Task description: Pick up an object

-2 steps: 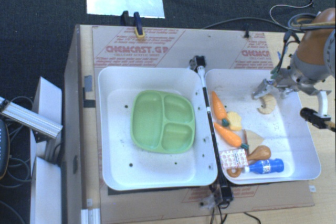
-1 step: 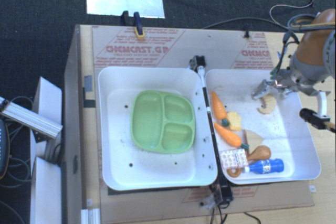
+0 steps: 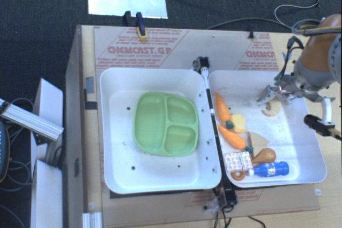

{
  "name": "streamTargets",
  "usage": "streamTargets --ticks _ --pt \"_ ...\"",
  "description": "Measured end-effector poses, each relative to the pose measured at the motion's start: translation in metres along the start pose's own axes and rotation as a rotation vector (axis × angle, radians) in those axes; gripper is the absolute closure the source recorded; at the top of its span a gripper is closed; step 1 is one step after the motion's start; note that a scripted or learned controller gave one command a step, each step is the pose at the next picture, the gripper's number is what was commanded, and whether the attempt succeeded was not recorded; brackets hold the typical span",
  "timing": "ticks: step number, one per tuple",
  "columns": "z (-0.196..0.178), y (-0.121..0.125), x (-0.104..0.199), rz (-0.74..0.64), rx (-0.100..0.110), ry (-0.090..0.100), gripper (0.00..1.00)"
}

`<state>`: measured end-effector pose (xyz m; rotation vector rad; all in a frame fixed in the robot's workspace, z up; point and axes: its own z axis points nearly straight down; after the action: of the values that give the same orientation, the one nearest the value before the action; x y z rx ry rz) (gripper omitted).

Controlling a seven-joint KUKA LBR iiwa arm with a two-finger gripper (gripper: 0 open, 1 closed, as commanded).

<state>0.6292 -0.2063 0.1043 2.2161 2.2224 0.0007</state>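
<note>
The right bin (image 3: 302, 139) holds several small things. Two orange carrots (image 3: 222, 108) (image 3: 231, 137) lie along its left wall, with a yellow piece (image 3: 239, 123) between them. Toward the front lie a brown drumstick (image 3: 264, 156), a blue bottle (image 3: 272, 170) and a red-and-white packet (image 3: 238, 160). A pale round biscuit (image 3: 271, 110) lies near the back. My gripper (image 3: 273, 94) hovers just above and behind the biscuit, open, with nothing between its fingers.
In the left bin (image 3: 115, 115) lies a green divided plate (image 3: 164, 123). A tan flat wedge (image 3: 259, 139) sits mid right bin. The divider between the bins (image 3: 211, 115) runs front to back. The arm (image 3: 318, 61) comes in over the right bin's back right corner.
</note>
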Motion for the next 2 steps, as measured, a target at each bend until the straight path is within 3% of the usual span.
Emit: streamTargets --ticks 1,2 --pt "-0.011 0.001 0.000 -0.002 -0.003 -0.001 1.00" --pt "-0.057 -0.051 0.067 -0.001 -0.001 0.002 1.00"
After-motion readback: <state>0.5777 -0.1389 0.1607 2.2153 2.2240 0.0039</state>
